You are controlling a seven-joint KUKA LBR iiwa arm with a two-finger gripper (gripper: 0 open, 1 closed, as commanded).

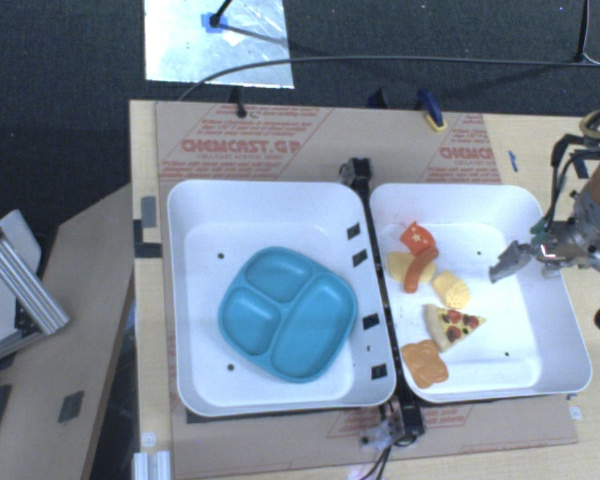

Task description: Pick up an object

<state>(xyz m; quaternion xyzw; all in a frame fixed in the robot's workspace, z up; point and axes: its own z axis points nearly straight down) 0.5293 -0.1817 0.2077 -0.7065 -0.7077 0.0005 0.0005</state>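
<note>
Camera view: I'm hovering the gripper [508, 262] over the right bin [560, 363], nothing picked.
I'm seeing no item between its fingers; their spread I cannot tell; pizza slice [454, 324] waiting nearby.

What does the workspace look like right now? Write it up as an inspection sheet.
Surface: bench bears left bin and right bin, side by side.
Job's things: toy foods in right bin: red piece, hot dog, yellow piece, pizza slice, orange piece.
Clutter: blue divided plate in left bin.
Grippers: gripper over right bin, right of the foods, touching none.
Cables: black cable behind bench.
Surroundings: foil sheet, dark floor.
</note>
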